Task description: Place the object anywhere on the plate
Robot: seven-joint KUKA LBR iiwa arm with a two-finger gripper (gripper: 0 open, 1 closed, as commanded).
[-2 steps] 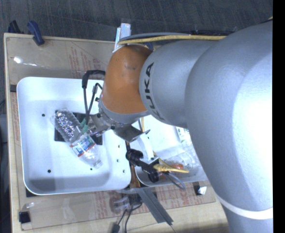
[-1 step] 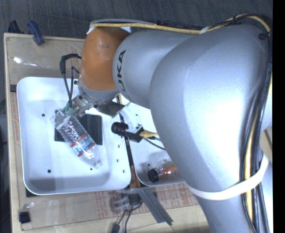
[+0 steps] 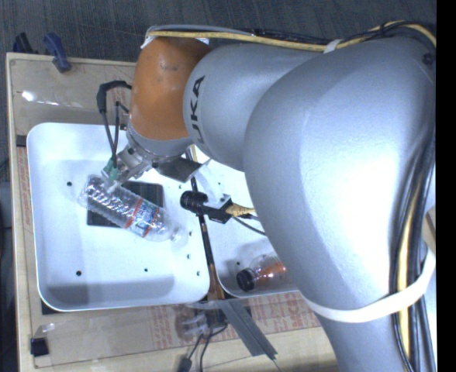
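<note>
A crumpled plastic bottle (image 3: 126, 206) is seen lying slantwise in the left bin (image 3: 53, 208), partly over a dark flat plate (image 3: 144, 194) (apparently the target). The gripper (image 3: 113, 173) is lowered to the bottle's upper end, presumably for a grasp or release; the jaws' state cannot be told.

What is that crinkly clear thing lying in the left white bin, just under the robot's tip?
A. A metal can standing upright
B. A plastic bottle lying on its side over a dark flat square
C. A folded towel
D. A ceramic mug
B: the clear plastic bottle with a coloured label lies on its side in the left bin, partly over a dark flat square, with the gripper at its upper end.
</note>
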